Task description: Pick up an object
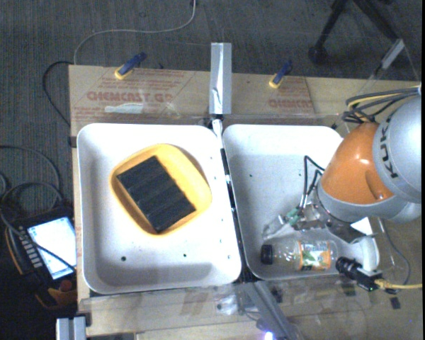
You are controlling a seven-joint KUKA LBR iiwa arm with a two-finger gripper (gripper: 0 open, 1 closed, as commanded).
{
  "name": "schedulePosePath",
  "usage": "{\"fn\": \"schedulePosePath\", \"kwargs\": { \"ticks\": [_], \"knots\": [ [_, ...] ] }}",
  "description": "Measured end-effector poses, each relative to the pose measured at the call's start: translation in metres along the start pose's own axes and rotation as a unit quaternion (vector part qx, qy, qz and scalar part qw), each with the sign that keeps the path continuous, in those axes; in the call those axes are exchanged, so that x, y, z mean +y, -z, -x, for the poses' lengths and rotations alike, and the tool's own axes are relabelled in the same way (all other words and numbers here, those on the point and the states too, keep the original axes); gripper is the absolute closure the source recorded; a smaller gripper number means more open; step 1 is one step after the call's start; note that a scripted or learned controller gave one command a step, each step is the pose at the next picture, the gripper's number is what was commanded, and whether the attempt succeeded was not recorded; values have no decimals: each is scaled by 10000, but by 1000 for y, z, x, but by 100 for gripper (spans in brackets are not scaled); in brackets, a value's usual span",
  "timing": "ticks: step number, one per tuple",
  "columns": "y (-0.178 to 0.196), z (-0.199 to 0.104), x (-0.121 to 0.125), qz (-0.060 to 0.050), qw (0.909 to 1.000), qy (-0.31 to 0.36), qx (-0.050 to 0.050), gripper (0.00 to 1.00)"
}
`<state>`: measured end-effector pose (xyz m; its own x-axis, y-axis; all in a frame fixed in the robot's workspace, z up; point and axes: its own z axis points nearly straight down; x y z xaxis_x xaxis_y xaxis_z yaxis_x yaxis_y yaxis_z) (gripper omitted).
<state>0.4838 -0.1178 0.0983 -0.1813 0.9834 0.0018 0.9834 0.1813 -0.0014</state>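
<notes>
A clear plastic bottle (301,253) with a black cap and an orange-green label lies on its side near the front wall of the right bin (269,168). My gripper (302,219) is lowered into that bin just above the bottle, under the orange wrist band. A yellow dish (191,172) bearing a black ridged block (156,193) rests in the left bin (99,161).
The arm's grey and orange body (372,168) covers the right bin's right side. A metal divider post (220,76) stands behind the bins. Two blue-yellow clamps (129,64) hold the cardboard at the back. A tablet (46,245) lies on the floor at left.
</notes>
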Motion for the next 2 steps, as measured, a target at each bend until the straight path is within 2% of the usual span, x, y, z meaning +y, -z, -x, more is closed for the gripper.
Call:
{"fn": "schedulePosePath", "kwargs": {
  "ticks": [1, 2],
  "knots": [
    [-5, 17, 0, 44, 9994, 349, -6, 0],
    [27, 51, -10, -2, 9913, -1319, -13, 0]
  ]
}}
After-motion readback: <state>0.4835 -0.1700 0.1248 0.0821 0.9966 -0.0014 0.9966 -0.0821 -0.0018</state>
